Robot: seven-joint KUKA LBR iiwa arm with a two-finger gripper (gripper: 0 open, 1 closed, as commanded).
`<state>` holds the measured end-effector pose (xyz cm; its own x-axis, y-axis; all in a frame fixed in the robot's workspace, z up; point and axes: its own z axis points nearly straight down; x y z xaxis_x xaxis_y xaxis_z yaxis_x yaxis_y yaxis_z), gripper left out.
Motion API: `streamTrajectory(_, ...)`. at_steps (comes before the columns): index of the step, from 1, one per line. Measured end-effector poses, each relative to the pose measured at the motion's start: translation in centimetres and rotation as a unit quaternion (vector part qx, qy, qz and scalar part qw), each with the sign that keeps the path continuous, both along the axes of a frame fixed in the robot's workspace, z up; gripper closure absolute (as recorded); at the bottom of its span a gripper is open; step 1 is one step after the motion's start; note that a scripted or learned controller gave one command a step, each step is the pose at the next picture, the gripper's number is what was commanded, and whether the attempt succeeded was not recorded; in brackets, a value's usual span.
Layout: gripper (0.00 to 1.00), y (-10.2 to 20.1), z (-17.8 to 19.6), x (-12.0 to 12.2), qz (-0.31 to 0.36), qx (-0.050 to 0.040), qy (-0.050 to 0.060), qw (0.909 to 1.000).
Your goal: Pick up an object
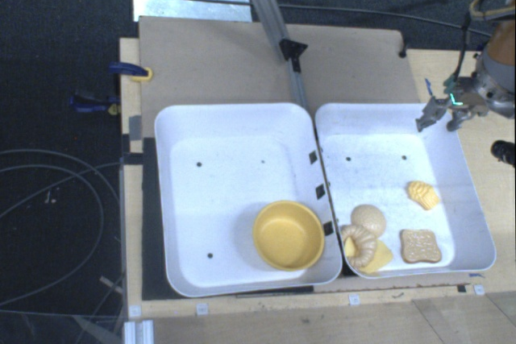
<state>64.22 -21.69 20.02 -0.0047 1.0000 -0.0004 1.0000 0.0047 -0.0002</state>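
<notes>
The gripper (441, 116), fingers spread and holding nothing, hovers at the right bin's (387, 142) one o'clock corner; the small ridged yellow piece (422, 194) at four o'clock looks light and stiff, best pinched across its narrow sides

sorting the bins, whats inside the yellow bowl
The yellow bowl in the left bin shows just its own yellow inner surface, with no item visible inside. The bin floor beneath it is covered.
</notes>
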Motion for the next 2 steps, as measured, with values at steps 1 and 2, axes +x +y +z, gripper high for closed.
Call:
streamTrajectory(1,0.0,0.0,0.1,0.1,0.0,-0.0003,-0.001,1.0)
streamTrajectory(2,0.0,0.0,-4.3,1.0,0.002,-0.0005,-0.001,1.0)
